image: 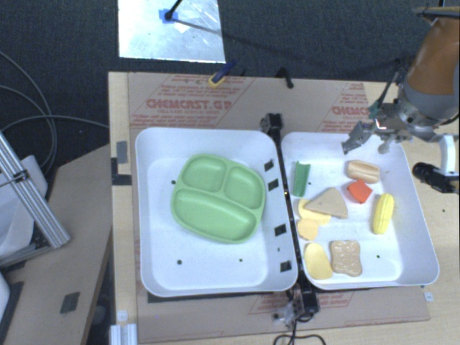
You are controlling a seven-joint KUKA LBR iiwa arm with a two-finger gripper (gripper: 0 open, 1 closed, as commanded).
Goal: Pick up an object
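The right bin holds several toy foods: a green block, a hot dog bun, an orange-red block, a corn cob, a tan wedge, two yellow pieces and a slice of toast. My gripper hangs over the bin's back edge, just above and behind the bun. It is open, and nothing is between its fingers.
The left bin holds a green divided plate. A black divider runs between the bins. Cardboard lies under both bins. A shiny sheet lies at the back left, and an aluminium frame stands at the far left.
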